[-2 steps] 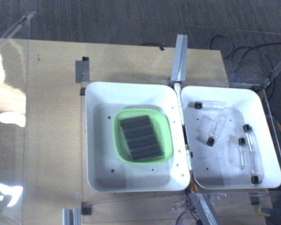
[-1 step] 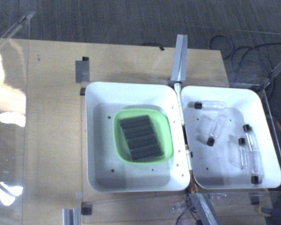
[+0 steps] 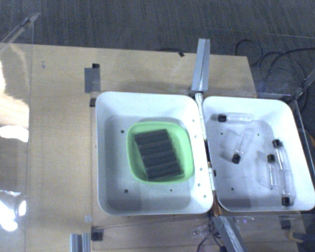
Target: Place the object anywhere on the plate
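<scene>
Place: a robotics lab or test cell
Bench: pale wooden top (image 3: 52,156) bearing two white bins (image 3: 107,203), (image 3: 304,193)
Fixtures: metal post (image 3: 201,62) between the bins
Floor: grey carpet (image 3: 121,9), loose cables (image 3: 273,56)

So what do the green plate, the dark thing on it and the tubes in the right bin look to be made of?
Green plate: likely matte plastic, an even lime colour without glare. Dark ribbed block: perhaps rubber or foam, dull with raised ridges; unclear. Tubes: clear plastic or glass, since the white bin shows through, with black caps.
</scene>
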You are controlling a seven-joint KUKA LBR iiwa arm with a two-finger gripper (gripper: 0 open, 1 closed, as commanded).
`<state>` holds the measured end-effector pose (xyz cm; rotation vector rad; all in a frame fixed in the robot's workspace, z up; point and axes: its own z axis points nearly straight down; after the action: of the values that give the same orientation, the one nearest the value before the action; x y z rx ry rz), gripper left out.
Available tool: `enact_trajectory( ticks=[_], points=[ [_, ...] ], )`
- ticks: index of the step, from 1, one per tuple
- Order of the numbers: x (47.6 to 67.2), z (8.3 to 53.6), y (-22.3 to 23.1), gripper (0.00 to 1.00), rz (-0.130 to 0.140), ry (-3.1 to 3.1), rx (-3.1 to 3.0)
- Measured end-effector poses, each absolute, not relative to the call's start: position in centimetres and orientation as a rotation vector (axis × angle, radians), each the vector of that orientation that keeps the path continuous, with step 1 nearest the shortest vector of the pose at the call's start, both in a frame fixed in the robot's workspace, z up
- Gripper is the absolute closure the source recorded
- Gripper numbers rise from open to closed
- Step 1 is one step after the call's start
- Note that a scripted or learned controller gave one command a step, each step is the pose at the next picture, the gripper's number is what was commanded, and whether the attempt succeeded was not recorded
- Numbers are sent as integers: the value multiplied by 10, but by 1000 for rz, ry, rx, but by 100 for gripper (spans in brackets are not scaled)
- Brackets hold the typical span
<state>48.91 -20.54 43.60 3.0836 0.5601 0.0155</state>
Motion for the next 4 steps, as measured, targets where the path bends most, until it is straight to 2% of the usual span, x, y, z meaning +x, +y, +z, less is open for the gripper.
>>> enact_trajectory(
  ticks=[1, 4],
  points=[
    [489, 436, -206, 0, 16, 367, 3113],
    [489, 436, -206, 0, 15, 328, 3117]
  ],
)
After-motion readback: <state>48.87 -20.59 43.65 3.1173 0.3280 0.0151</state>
